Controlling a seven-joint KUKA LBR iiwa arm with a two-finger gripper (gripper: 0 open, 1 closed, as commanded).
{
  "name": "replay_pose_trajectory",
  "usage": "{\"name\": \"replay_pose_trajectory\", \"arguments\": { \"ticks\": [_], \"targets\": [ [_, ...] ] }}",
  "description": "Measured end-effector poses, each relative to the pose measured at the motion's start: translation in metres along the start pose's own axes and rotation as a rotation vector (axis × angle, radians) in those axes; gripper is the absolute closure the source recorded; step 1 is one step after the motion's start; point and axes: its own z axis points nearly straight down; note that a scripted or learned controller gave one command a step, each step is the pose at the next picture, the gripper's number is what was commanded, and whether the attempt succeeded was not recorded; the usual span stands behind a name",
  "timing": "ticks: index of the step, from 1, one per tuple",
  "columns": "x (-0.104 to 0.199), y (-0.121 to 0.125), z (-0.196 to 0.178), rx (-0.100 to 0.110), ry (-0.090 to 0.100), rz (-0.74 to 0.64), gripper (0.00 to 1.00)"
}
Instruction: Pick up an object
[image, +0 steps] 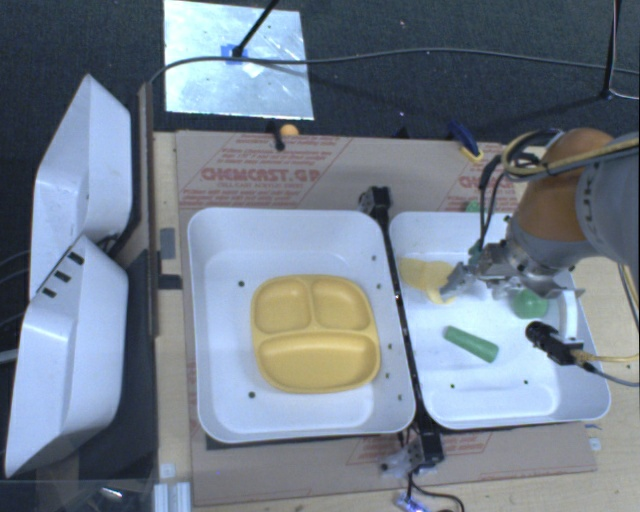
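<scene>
In the right bin (500, 400) a pale yellow object (422, 274) lies by the left wall. A green cylinder (471, 343) lies slantwise near the middle. A rounder green object (528, 302) sits partly under the arm. My gripper (458, 282) is low in the bin, pointing left, with its tip at the yellow object's right edge. Whether it touches that object is unclear. The grey arm with its orange band (556, 195) hangs over the bin's upper right part.
The left bin (220, 300) holds a yellow divided plate (315, 333). A black clamp strip (398, 300) runs between the two bins. Cables and a black fitting (548, 341) trail from the wrist over the right bin's right side.
</scene>
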Motion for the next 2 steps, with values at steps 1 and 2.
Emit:
{"name": "replay_pose_trajectory", "arguments": {
  "ticks": [1, 2],
  "targets": [
    [-0.001, 0.001, -0.013, -0.005, -0.001, 0.001, 1.0],
    [-0.002, 0.003, -0.076, -0.009, -0.001, 0.0, 1.0]
  ]
}}
